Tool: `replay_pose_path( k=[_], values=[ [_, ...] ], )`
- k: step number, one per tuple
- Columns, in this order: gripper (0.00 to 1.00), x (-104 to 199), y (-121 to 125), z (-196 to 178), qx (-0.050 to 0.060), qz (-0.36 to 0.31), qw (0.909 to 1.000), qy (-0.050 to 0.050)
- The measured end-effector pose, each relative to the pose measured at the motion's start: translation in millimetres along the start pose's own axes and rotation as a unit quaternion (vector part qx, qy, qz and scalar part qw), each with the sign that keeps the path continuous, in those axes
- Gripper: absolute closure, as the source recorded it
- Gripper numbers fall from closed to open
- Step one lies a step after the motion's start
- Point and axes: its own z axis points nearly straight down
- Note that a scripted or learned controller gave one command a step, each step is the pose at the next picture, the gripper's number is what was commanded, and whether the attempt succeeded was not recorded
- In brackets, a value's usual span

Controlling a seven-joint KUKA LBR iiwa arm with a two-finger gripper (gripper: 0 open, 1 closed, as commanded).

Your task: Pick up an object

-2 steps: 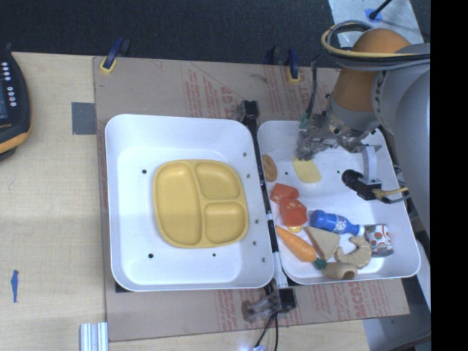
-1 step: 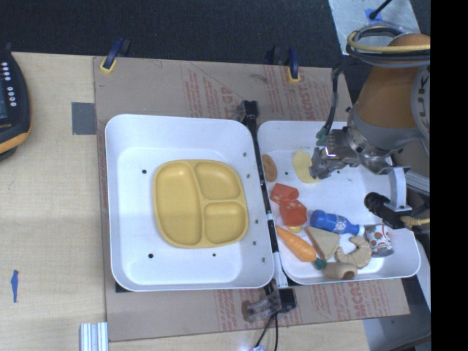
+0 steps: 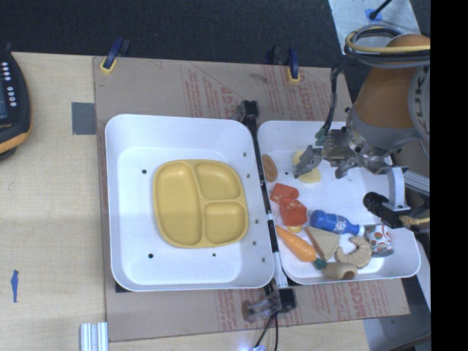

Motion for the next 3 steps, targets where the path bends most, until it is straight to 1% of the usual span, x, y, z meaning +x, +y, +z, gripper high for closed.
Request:
replay_pose_path(
  k=[1, 2, 3],
  values=[
    [0.00, -60, -68, 103, 0.001, 0.003, 1.0000, -0.002],
    [0.00, -3, -31, 100, -0.002, -0.005, 1.0000, 0.001],
    [0.00, -26, 36, 97, -0.004, -0.003, 1.0000, -0.001]
  ],
)
